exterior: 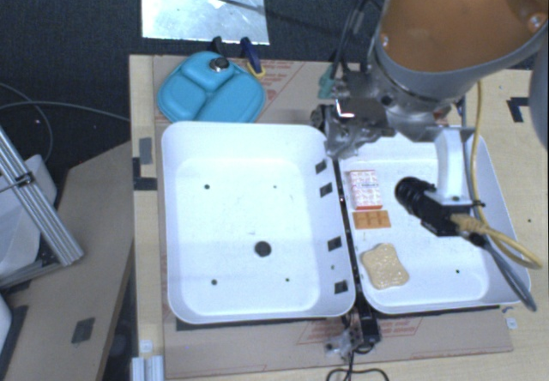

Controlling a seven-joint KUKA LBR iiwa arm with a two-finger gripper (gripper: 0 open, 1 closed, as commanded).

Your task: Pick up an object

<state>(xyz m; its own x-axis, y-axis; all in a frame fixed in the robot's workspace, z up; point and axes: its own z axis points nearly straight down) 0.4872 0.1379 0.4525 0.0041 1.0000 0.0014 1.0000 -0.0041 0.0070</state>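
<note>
arm enters at 1 o'clock | gripper over right bin top-left corner, claw state cannot tell | pale sponge at 5 o'clock, printed card and orange tile between | left bin: dark disc

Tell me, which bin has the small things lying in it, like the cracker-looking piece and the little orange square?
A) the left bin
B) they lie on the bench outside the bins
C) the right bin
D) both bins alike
C: the cracker-like piece, the orange square and a small printed card all lie in the right bin, near its left wall.
</note>
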